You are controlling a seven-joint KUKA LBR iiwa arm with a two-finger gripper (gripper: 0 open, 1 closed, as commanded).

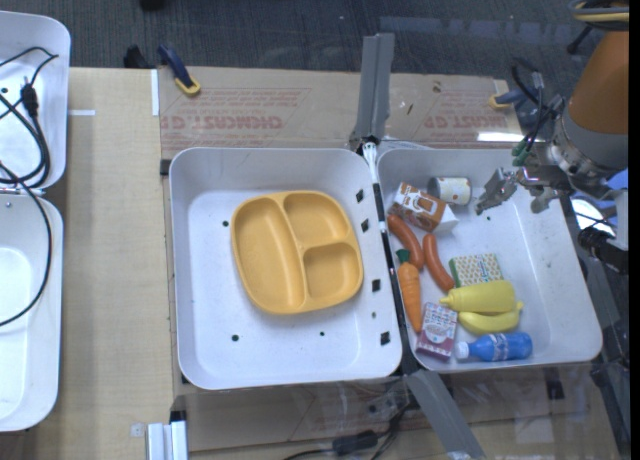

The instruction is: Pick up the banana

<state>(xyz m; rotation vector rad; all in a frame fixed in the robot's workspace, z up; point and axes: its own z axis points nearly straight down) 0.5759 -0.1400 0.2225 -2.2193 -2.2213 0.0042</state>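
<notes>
The yellow banana [483,306] lies in the front part of the right bin [560,278], between a patterned sponge and a small blue bottle. My gripper [519,191] hangs over the back right part of that bin, well behind the banana and apart from it. Its two fingers are spread, with nothing between them. The grey arm with its orange band reaches in from the right edge.
The right bin also holds a carrot [411,293], two sausages [422,248], a small carton [421,208], a can [453,190], a sponge [477,269], a pink packet [437,331] and a blue bottle [496,347]. The left bin [200,278] holds a yellow divided plate [297,249].
</notes>
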